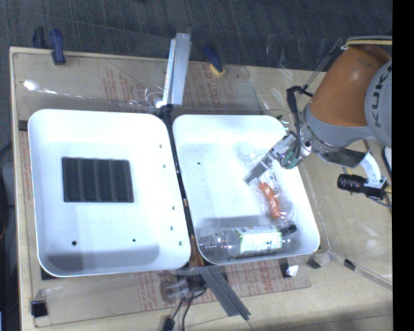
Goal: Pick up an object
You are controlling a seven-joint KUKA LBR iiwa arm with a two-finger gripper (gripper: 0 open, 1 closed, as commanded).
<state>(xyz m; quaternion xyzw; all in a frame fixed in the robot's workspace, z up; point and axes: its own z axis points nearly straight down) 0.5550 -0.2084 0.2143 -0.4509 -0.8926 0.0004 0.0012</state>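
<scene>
The fingers (257,174) hang over the right bin (214,126); their spread is unclear. Just below them lies an orange object (272,200), blurred; farther below, a clear bottle (248,241).

Both bins, left (48,185) and right (214,185), are plain white. The left bin carries a dark grey rectangular panel (97,180) marked with vertical ribs. In the right bin, a clear plastic bottle (248,241) shows a white-and-green label and a black cap; an orange item (274,200) lies in clear wrapping. The bench (290,88) is pale tan with faint red printing. Blue clamps (57,45) sit at its far edge. The arm (348,92) is grey with an orange band; the gripper (259,172) is grey metal. The floor (276,12) is dark grey, finely textured.
</scene>
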